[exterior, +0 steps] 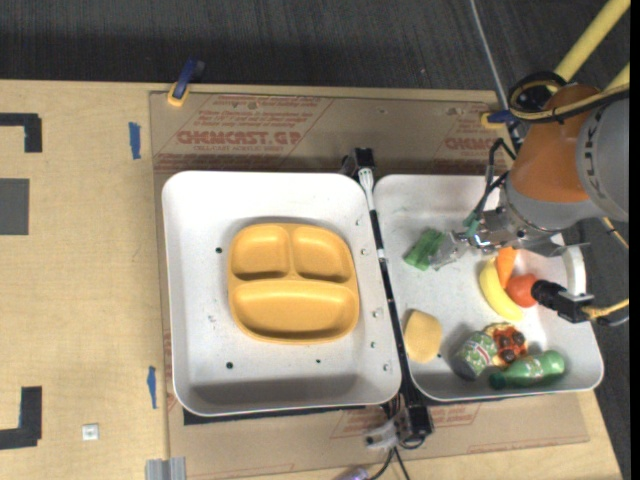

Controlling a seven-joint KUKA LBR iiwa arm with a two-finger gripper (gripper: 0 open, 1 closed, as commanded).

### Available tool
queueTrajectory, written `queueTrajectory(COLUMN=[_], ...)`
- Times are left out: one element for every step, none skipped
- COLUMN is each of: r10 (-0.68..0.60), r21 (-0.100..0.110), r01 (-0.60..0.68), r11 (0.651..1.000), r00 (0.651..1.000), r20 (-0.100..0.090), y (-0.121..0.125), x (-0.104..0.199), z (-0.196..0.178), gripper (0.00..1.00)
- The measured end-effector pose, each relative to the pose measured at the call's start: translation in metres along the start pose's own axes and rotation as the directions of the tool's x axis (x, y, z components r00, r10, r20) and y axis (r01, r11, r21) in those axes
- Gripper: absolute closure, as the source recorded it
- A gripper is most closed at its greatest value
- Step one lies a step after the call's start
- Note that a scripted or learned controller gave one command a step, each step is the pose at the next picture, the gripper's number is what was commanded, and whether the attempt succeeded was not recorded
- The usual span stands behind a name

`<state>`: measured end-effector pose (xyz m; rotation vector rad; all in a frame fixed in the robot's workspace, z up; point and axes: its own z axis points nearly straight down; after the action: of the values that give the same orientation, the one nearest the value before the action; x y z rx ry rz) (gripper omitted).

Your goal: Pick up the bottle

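Right now the bottle [528, 370], green, lies on its side in the right bin's [440, 393] near corner, long axis running roughly left to right, touching a small round packet [480, 353]. The jaws [478, 230] hang farther back in that bin beside a green scrap [425, 249], so the bottle lies toward the near edge and slightly rightward; whether they are open I cannot tell.

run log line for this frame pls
gripper: over right bin, by green packet | bottle: lying at near edge, not held | left bin: yellow tray

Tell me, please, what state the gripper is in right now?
Gripper: over the right bin, near the green item; open or closed cannot be told. The bottle lies apart from it.
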<state>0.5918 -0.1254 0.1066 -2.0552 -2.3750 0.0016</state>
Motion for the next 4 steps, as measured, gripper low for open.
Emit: queueTrajectory(r10=[0.07,0.34,0.54,0.54], r21=[-0.004,-0.003,0.003,0.001], r01=[-0.07,-0.34,-0.54,-0.54], r11=[0.998,0.94,0.842,0.842], r00=[0.998,0.94,0.842,0.842], r20=[0.001,0.0,0.0,0.0], y=[0.029,0.072,0.014,-0.006], x=[0.012,0.064,0.076,0.034], z=[0.02,-0.079,-0.078,0.016], gripper=[0.0,0.0,0.0,0.0])
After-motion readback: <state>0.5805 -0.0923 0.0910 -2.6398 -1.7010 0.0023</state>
